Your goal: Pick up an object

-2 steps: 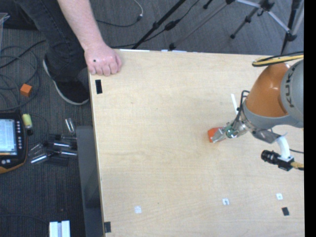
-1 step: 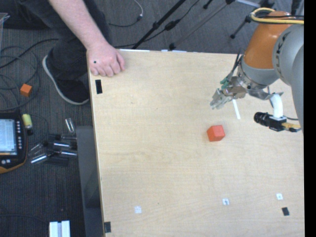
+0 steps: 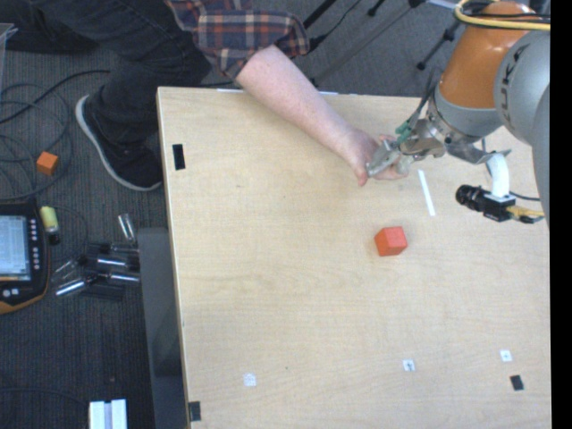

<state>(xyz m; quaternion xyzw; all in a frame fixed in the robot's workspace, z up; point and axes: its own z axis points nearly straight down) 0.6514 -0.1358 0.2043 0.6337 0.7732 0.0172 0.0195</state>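
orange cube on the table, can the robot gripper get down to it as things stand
Probably yes. The orange cube sits alone on bare wood, with nothing on top of or beside it. The gripper is up-frame from it, but a person's hand is right at the gripper and would need to move away first.

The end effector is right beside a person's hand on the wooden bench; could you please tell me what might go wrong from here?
1. The person's hand is touching or nearly touching the end effector; any programmed motion could pinch or strike it.
2. The orange cube lies apart from the end effector, nearer the camera, so closing here would likely grasp nothing.
3. The white stick beside the arm could get knocked.
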